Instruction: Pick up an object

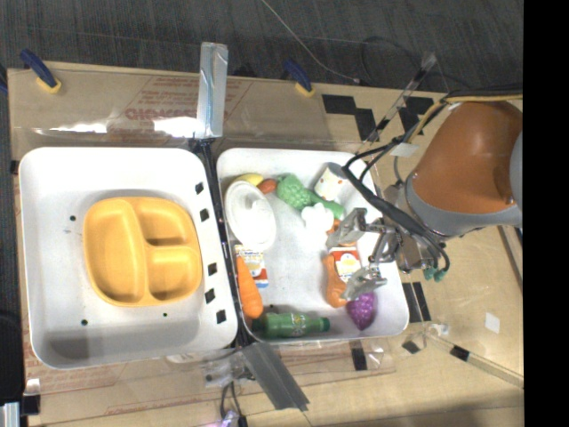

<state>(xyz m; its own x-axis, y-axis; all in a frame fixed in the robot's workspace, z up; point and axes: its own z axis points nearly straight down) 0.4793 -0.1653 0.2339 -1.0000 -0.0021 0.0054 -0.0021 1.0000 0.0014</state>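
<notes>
My gripper (356, 254) hangs over the right part of the right bin (298, 163), open, its two metal fingers spread with one near the top and one near the bottom of an orange-and-white carton (342, 265). A purple grape bunch (361, 309) lies just below the lower finger. Further left in this bin lie a white bowl (250, 213), a green toy vegetable (295, 190), a carrot (250, 294), a green bottle (289, 324), a small juice box (255, 266) and a white cup (331, 181). Nothing is lifted between the fingers.
The left bin (53, 238) holds a yellow divided tray (145, 248). The grey arm with its orange band (471, 158) comes in from the right, cables trailing over the bin's right rim. Taped cardboard surrounds both bins.
</notes>
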